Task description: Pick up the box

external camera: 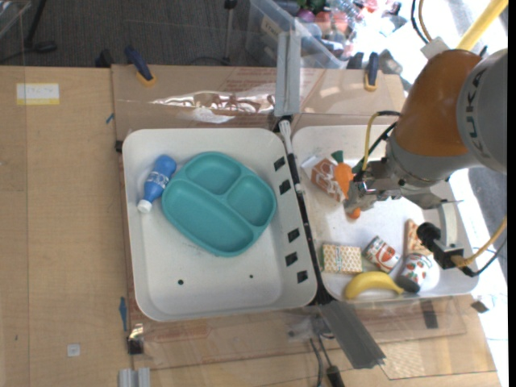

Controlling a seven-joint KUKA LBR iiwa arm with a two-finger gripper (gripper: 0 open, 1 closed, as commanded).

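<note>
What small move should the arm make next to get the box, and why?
Probably shift the gripper a little left and up, over the box. The gripper sits low in the right bin, beside the carrot and just below-right of the box, so it looks off centre from the target rather than above it.

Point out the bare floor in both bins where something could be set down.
Left bin: a wide bare strip lies along the near wall, below the teal divided plate. The blue bottle borders the plate's left. Right bin: crowded; the box, can and banana fill the near side.
</note>
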